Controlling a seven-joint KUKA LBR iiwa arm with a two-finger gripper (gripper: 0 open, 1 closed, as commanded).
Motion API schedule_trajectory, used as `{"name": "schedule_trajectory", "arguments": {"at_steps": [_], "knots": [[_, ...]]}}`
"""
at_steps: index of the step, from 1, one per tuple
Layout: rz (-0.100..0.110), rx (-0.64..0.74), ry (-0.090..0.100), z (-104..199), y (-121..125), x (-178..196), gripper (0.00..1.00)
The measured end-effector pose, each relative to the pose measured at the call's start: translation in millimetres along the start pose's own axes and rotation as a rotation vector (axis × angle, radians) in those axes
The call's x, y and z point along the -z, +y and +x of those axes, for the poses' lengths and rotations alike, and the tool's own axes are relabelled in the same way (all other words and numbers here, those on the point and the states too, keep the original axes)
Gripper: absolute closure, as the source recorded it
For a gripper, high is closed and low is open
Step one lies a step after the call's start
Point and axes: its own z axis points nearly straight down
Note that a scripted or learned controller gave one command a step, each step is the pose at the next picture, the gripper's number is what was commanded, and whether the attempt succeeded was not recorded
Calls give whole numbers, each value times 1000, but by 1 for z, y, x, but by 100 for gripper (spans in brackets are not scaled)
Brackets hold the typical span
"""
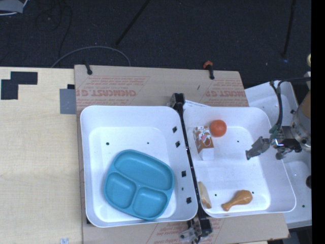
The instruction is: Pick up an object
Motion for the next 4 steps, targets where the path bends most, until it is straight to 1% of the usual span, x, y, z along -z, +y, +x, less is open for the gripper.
{"name": "schedule_trajectory", "arguments": {"at_steps": [1,2,3,4], "knots": [[-9,2,-2,0,2,4,0],[-4,2,1,6,3,-58,0],[-3,1,1,12,12,-110,0],[-4,1,1,9,11,-173,0]]}}
